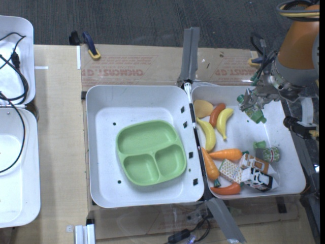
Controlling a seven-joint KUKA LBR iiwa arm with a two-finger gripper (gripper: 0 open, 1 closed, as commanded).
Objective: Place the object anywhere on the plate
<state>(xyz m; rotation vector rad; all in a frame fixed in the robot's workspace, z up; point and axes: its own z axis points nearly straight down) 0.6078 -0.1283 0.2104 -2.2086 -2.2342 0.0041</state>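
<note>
Left bin (pixel 94 136): a green plate (pixel 151 152) with three compartments, one long across the far side, two smaller on the near side. It lies flat near the bin's middle, turned slightly, nothing on it.

Divider between the bins: a grey upright bar (pixel 190 55) rises from the far end of the shared edge.

Right bin (pixel 292 151): toy food crowded along the left wall and near edge. Far-left corner, a pale orange rounded piece (pixel 203 108). Just beside it a red-orange pepper-like piece (pixel 217 114) touching a small yellow banana (pixel 224 122). A second, longer banana (pixel 207 133) lies along the left wall. Below that, one carrot (pixel 226 154) lies crosswise; another carrot (pixel 211 169) runs along the left wall towards the near edge. A red piece (pixel 226 188) lies at the near edge. Patterned small boxes (pixel 251 171) are piled against the near edge, right of the carrots. A green wrapped item (pixel 267 152) lies near the right wall, apart from the pile.

Far-right corner of the right bin: gripper (pixel 252 104) low over the bin, arm (pixel 299 44) behind it with its orange band. A small green object (pixel 257 116) sits at the fingertips; seems pinched between them, though the clutter of metal there makes contact hard to confirm. Finger spacing: cannot tell. That object is well apart from the plate, a whole bin away.
</note>
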